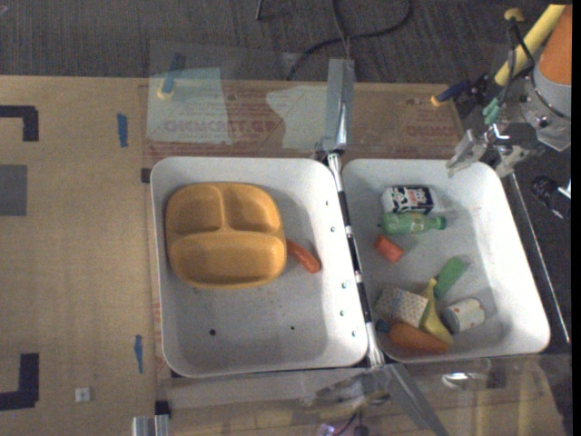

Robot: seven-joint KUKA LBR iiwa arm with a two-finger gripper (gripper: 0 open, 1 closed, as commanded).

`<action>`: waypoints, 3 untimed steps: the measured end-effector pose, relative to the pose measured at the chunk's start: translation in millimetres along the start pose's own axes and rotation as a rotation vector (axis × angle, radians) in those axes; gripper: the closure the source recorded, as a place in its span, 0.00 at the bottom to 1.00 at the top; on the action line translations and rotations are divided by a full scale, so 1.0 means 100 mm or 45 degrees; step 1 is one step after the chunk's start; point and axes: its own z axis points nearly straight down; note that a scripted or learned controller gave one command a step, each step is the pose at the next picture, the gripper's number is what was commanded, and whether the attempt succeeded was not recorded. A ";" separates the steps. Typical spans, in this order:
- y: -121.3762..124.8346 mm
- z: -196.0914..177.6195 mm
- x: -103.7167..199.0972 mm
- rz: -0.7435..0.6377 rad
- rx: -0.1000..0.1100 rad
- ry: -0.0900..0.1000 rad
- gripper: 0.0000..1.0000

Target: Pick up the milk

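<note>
**Q:** White plastic everywhere, I gather. Where does the milk sit?

**A:** Two shallow white bins lie side by side. In the right bin [517,271], the milk [407,198] is a small carton lying on its side at about twelve o'clock, near the far wall. It is white with dark cow-patch markings. A green bottle [412,224] lies just in front of it, touching or almost touching.

**Q:** And the arm?

**A:** The gripper [479,148] hangs at the right bin's one o'clock corner, over the rim, apart from the carton and to its right. It holds nothing. I cannot tell whether its fingers are spread or pressed together; the metal parts blur into one another.

**Q:** How would the carton handle?

**A:** My judgement: light, toy-sized, with flat, fairly stiff sides that could be slick. Take it across its short width, with one finger on the far side by the bin wall and one on the near side. The bottle crowds the near side, so a finger may nudge the bottle or skid off.

**Q:** What else is nearby?

**A:** At five to six o'clock in the right bin lies a cluster: a green vegetable [450,275], a small can [465,314] and a carrot [418,337]. An orange piece [388,248] lies towards nine o'clock. The left bin [254,343] holds an orange divided plate [224,232] with another carrot [305,257] at its three o'clock.
</note>
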 end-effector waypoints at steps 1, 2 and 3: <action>0.08 0.90 0.31 -0.050 0.000 0.000 0.00; 0.35 1.66 0.33 0.009 -0.037 -0.011 0.00; 0.16 1.01 -0.03 0.029 -0.003 -0.002 0.00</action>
